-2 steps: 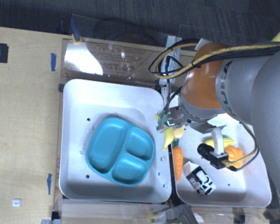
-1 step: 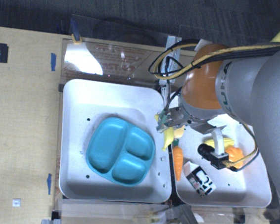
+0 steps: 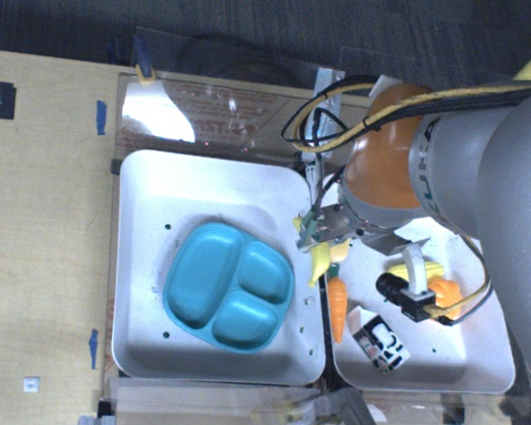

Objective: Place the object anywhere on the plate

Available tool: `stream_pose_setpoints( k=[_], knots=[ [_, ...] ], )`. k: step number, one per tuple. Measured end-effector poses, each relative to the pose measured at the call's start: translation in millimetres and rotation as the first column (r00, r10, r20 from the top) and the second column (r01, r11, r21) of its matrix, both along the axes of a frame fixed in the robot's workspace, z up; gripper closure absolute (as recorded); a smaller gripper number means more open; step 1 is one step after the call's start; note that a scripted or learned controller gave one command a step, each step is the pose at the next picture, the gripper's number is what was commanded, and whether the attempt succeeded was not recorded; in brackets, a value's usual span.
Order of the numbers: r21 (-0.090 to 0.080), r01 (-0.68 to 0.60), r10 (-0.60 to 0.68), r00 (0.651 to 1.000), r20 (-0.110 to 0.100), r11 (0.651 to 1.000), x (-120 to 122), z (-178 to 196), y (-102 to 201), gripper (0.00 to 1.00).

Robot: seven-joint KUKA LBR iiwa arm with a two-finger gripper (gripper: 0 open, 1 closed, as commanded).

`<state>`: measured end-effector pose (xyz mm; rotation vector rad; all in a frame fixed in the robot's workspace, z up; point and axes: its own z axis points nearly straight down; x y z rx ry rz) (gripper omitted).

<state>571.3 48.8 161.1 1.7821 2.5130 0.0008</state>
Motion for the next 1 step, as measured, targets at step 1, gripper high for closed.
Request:
stream_pose_setpoints(
  k=[1],
  knots=[
    [0.0,-0.005,0.005,1.0,0.0,1.0,0.1,-0.1,-0.1,1.0]
  ],
)
